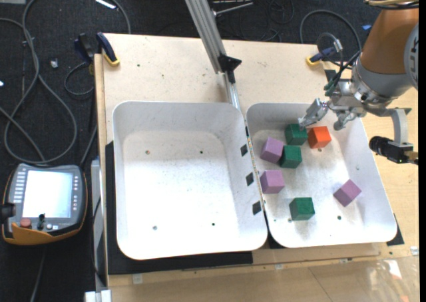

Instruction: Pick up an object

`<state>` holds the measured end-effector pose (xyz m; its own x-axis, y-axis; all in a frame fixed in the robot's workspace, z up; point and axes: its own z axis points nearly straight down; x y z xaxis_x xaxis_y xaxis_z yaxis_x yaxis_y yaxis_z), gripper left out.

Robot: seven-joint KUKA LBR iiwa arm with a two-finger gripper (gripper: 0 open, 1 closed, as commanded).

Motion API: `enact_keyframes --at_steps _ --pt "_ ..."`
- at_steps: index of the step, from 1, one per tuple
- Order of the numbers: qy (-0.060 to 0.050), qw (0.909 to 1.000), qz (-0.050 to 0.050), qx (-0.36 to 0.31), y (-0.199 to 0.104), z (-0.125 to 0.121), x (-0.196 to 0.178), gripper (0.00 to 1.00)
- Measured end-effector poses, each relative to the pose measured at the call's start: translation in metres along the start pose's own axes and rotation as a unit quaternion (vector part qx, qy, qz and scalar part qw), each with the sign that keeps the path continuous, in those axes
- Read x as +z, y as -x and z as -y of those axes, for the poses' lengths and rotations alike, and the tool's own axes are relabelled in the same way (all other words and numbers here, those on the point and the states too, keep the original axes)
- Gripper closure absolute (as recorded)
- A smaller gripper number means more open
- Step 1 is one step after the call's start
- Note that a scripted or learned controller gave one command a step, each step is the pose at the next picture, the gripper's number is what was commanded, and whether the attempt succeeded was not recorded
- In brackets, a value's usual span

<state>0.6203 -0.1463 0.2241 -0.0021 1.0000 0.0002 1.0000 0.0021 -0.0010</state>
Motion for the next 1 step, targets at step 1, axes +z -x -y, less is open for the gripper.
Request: enact_keyframes --at_steps 1 --pt "-0.001 1.0000 0.002 0.005 0.0711 0.0240 0.0268 0.00"
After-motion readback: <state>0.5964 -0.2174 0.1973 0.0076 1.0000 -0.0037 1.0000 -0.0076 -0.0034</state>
